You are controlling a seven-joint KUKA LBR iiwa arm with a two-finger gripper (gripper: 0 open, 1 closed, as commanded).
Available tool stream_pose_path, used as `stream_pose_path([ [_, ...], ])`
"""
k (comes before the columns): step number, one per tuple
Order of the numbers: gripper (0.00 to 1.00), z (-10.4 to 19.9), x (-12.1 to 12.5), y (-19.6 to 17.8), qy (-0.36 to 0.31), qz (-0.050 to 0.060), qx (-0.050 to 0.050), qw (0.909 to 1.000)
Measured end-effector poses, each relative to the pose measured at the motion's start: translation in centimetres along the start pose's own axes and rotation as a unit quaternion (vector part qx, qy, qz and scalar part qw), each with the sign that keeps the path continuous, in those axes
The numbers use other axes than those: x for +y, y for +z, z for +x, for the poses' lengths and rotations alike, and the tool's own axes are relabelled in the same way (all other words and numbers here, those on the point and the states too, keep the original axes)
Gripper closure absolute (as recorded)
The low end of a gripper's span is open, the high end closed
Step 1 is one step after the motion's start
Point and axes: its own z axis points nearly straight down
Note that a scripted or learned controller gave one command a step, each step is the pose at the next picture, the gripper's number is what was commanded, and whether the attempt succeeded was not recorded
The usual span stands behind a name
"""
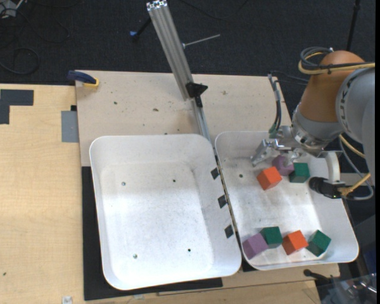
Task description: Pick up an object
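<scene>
The row of four blocks at the right bin's (342, 249) near edge lies closest: a purple block (254, 244), a green block (272, 235), an orange block (295, 241) and a second green block (318, 242), bunched just beside one another, likely because they have slid toward the low wall. Any of these would do for the pick, but the arm is working the far group instead. There an orange cube (269, 178) sits tilted, with a purple cube (284, 166) and a green cube (299, 171) close behind it, the three nearly touching. The fingers (275, 149) hang right over this cluster, at the purple cube's top edge; my guess is that this is the target, since the tool is lowered onto it. Whether the fingers are spread or closed, or grip anything, I cannot tell: the metal parts blur together and the wrist covers them. The purple cube is partly hidden beneath the tool. The left bin (114, 170) lies alongside, touching the right one along black clips. A metal post (174, 49) leans over the tabletop (133, 106) behind
</scene>
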Motion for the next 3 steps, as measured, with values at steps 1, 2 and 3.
stream_pose_path([
  [1,0.00,-0.2,0.7,1.7,0.000,-0.016,-0.004,0.9999],
  [2,1.00,-0.4,0.7,0.9,0.002,-0.017,-0.005,0.9998],
  [3,1.00,-1.0,0.7,-5.4,0.003,-0.006,-0.001,1.0000],
])
